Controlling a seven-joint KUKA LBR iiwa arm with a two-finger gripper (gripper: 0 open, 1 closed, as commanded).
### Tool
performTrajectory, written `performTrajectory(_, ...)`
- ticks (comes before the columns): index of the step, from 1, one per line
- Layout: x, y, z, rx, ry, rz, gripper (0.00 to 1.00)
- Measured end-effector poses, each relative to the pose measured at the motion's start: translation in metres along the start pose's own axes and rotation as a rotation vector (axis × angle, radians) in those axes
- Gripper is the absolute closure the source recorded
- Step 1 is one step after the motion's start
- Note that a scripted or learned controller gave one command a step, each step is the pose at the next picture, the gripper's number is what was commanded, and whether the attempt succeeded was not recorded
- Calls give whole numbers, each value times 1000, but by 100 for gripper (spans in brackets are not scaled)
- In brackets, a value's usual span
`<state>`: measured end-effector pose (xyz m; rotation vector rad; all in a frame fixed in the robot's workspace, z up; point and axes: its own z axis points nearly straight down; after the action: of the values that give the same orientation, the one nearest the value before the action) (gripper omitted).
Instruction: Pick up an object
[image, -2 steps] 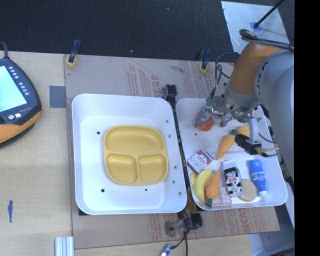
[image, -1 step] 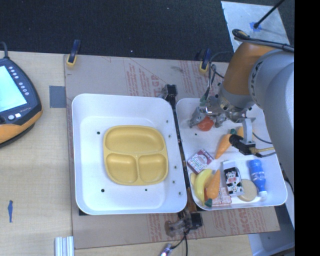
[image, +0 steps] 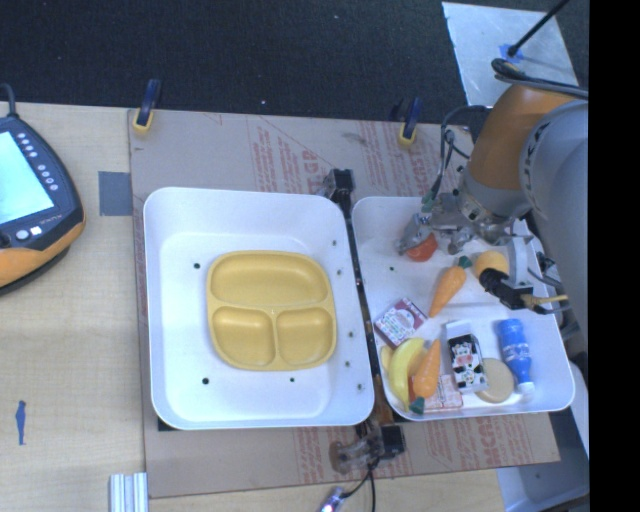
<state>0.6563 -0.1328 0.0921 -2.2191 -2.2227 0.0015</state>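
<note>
My gripper (image: 428, 237) is low over the far left corner of the right bin (image: 377, 225). A small red object (image: 423, 249) lies right under it, partly covered by the gripper's grey metal. I cannot make out whether the object is gripped or merely touched. Close by on the right lie an orange carrot (image: 448, 287) and a yellow piece (image: 491, 262). Nearer the front of the bin are a pink box (image: 398, 322), a banana (image: 401, 368), a second carrot (image: 427, 372), a black-and-white carton (image: 462, 360), a blue bottle (image: 515, 350) and a beige disc (image: 494, 381).
The left bin (image: 170, 300) holds a yellow divided plate (image: 270, 307). A control pendant (image: 25, 205) lies at the bench's left edge. Blue-and-yellow clamps (image: 146, 105) hold the cardboard base at the back. The arm's orange band (image: 520, 130) rises over the bin's far right.
</note>
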Motion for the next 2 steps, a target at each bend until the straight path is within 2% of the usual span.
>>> performTrajectory(1,23,0,0,4,1,-3,0)
performTrajectory(2,23,0,-10,5,1,-4,100)
